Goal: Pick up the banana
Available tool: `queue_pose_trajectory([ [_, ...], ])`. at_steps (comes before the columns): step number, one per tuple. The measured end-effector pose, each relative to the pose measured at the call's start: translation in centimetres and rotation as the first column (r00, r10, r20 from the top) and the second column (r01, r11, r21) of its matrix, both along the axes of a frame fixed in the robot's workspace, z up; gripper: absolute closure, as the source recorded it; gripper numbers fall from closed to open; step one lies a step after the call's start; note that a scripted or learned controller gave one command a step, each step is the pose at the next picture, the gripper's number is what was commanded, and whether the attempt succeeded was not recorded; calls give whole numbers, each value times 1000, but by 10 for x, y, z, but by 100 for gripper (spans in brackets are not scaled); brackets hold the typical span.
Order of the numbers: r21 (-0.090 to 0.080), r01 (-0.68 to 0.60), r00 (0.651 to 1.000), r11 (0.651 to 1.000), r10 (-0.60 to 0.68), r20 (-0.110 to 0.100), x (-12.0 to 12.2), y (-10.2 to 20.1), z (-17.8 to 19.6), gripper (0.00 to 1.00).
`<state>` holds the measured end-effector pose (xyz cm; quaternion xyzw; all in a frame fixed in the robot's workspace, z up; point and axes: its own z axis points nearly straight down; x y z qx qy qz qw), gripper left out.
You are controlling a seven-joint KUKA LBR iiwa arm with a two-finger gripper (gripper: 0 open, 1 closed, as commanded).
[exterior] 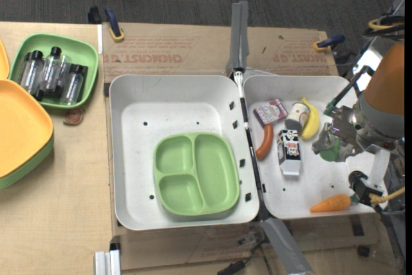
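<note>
Crowding banana (310, 120), tool (327, 138) alongside

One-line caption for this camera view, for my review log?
Gripper hovers in the right bin just right of the banana; green tray sits in the left bin.

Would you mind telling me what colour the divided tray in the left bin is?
Light green; the tray shows plainly in the camera view, in the left bin.

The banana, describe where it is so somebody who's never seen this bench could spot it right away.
Look in the right-hand white bin, toward its far side. The banana lies there, curving around a small cup-like item and next to a black-and-white carton. It is the one plain yellow, curved thing in that bin; the carrot is orange.
</note>
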<state>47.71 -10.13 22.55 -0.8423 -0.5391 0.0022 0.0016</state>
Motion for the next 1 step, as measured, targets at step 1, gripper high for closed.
queue_pose_trajectory([
  [1, 1, -237, 972, 972, 237, 0, -1, 5, -37, 100],
])
